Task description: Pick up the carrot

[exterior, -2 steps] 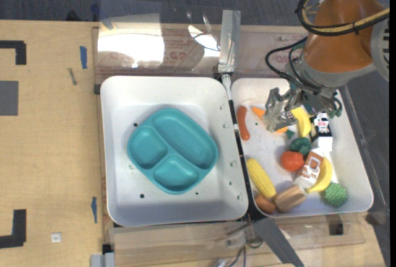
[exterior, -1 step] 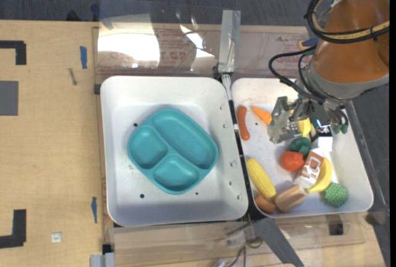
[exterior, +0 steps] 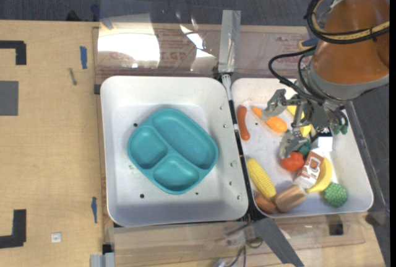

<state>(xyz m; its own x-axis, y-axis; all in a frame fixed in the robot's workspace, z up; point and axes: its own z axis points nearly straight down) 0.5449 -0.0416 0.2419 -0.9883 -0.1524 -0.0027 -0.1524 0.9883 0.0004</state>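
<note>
The left bin [exterior: 117, 197] holds a teal divided plate [exterior: 172, 149], well apart from everything else. The right bin [exterior: 362, 194] is crowded with toy food: a long red-orange chili [exterior: 243, 122] along its left wall, a corn cob [exterior: 261, 177] nearer the front, a bread roll [exterior: 290, 197] and a brown sausage [exterior: 265, 203] at the near edge, a banana [exterior: 324, 176], a green broccoli piece [exterior: 335, 194] in the near right corner, and a red tomato [exterior: 292, 162] beside a small carton [exterior: 311, 168].

The carrot [exterior: 276, 124], short and orange, lies in the far middle of the right bin, to the right of the chili. The hand [exterior: 296, 127] hangs over it and the tomato, the carrot at its left side; one finger [exterior: 275, 101] spreads toward the carrot, so the fingers stand apart with nothing clamped between them.

The arm [exterior: 349, 43] reaches in from the right, its orange band above the bin's far right part, black cables [exterior: 291, 61] looping beside it, wrist pointing down.
</note>
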